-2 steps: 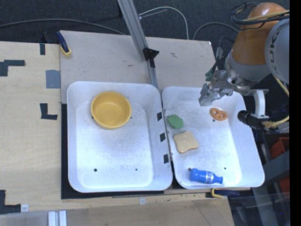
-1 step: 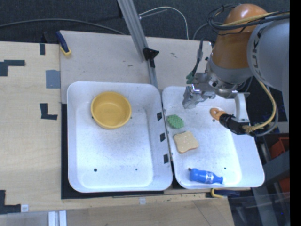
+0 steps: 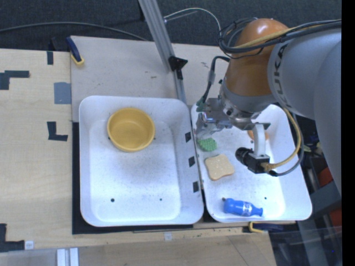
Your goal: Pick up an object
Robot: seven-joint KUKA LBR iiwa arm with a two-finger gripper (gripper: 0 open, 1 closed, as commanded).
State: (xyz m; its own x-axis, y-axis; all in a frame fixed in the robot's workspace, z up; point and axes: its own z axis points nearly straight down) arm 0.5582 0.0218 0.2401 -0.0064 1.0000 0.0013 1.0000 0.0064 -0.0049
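Over the right bin [image 3: 297,204], the gripper [image 3: 206,127] hangs just at twelve o'clock of a green piece [image 3: 207,144]; grip state unclear. Descend straight, centred, clear of the toast slice [image 3: 219,167].

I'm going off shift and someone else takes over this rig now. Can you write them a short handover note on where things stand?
Gripper: low over the right bin, just above the green object; whether its fingers are open or shut can't be made out.
Right bin: green object, bread slice, blue bottle.
Left bin: yellow bowl.
Done: nothing visibly lifted.
Left: grasp and lift an object, probably the green one.
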